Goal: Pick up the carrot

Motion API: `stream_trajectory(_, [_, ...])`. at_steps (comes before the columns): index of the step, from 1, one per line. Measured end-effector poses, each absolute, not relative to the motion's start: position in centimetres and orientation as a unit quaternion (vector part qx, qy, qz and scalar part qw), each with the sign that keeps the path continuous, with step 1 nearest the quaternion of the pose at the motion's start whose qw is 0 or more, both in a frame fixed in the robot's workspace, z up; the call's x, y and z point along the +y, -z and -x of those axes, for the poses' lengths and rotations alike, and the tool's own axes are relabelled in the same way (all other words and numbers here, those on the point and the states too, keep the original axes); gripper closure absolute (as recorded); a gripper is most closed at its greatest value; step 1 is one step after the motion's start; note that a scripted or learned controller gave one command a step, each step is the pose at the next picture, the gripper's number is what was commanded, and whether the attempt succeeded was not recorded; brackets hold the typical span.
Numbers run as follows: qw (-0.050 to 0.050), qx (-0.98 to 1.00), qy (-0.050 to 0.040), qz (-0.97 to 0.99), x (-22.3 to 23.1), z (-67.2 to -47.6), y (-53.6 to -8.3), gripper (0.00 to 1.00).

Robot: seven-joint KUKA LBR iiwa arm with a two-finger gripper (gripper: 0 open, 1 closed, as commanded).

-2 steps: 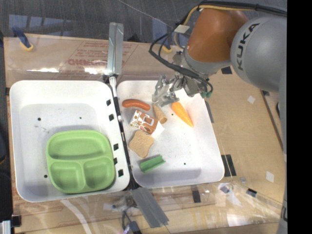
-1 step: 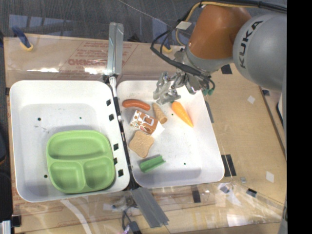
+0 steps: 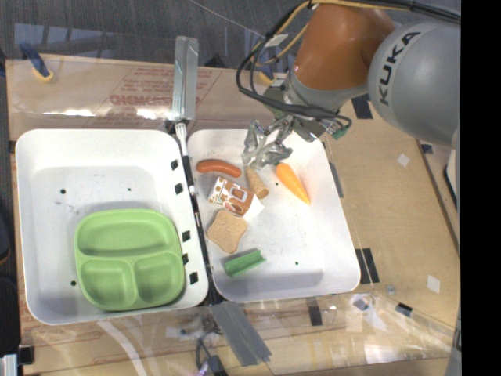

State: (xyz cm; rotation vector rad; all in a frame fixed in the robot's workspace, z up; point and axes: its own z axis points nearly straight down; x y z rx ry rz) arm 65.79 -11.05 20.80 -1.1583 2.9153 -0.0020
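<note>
An orange carrot (image 3: 293,182) lies in the right bin (image 3: 333,249), near its upper right, pointing down and to the right. My gripper (image 3: 267,149) hangs just above and left of the carrot's thick end, fingers spread, with nothing between them. The carrot rests on the bin floor, apart from the fingers.
In the same bin are a red sausage (image 3: 218,167), a tan cone-like piece (image 3: 257,183), a printed snack packet (image 3: 229,196), a slice of toast (image 3: 227,232) and a green block (image 3: 243,262). The left bin (image 3: 47,178) holds a green divided plate (image 3: 129,259).
</note>
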Motion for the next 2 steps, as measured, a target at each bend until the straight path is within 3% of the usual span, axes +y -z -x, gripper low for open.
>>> stream_trajectory(2, [0.009,0.928,0.0032,0.372,-10.9,-66.1,-23.2,1.00])
